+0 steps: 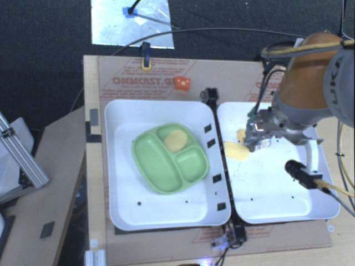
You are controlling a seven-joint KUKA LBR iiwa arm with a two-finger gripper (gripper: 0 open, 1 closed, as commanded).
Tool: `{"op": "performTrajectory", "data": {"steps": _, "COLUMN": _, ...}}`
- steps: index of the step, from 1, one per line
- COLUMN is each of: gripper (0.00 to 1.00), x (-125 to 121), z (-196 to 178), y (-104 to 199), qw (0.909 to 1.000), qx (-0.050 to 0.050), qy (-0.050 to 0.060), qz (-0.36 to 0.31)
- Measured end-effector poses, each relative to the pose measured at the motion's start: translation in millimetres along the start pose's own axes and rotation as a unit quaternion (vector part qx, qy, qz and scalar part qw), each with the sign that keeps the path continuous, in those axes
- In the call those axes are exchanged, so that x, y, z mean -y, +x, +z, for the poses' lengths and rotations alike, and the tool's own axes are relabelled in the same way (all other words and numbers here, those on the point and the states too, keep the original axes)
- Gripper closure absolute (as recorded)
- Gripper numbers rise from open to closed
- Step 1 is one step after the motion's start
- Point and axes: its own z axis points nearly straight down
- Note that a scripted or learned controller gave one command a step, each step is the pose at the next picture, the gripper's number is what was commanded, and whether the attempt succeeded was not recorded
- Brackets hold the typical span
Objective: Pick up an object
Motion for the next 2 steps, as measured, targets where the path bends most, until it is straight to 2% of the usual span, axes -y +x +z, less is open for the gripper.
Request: {"op": "performTrajectory", "data": {"steps": 2, "gripper": 1.0, "x": -32, "z": 23, "y": 101, "qw": 1.0, "qx": 0.0, "qy": 0.0, "qz": 0.001}}
